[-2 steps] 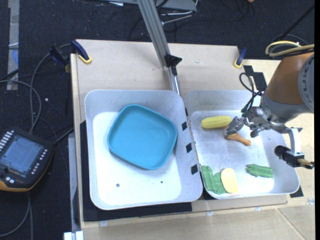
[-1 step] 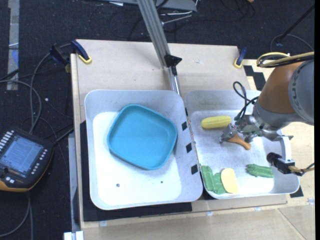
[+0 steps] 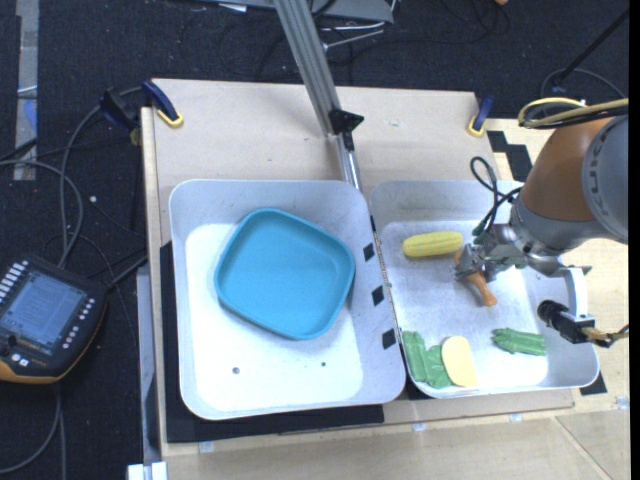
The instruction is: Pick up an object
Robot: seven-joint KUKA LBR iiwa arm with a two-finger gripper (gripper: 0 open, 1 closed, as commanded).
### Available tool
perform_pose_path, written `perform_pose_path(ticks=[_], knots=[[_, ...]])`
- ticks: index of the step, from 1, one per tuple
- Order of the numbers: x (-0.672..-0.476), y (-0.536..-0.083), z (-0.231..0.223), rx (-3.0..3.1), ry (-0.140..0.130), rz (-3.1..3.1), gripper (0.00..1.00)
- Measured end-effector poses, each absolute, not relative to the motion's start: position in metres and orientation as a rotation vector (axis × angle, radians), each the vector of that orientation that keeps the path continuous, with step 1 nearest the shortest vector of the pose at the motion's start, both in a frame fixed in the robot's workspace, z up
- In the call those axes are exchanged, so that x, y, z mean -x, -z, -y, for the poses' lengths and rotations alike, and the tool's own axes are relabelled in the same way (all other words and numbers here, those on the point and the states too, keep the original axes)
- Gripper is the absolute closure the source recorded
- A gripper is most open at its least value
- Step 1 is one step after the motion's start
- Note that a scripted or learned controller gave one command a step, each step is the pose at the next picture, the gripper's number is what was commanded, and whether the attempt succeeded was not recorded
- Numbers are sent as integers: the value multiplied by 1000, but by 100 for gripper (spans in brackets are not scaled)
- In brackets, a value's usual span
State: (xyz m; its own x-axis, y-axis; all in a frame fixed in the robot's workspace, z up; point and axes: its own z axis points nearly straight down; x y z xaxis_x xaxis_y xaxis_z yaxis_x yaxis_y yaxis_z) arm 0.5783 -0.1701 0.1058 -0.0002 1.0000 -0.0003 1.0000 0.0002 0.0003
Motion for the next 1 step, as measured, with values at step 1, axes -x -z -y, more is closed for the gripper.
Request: perform_pose_path(ticks=[1], knots=[[-581,-152,179,-2219,-3,-2219,100]])
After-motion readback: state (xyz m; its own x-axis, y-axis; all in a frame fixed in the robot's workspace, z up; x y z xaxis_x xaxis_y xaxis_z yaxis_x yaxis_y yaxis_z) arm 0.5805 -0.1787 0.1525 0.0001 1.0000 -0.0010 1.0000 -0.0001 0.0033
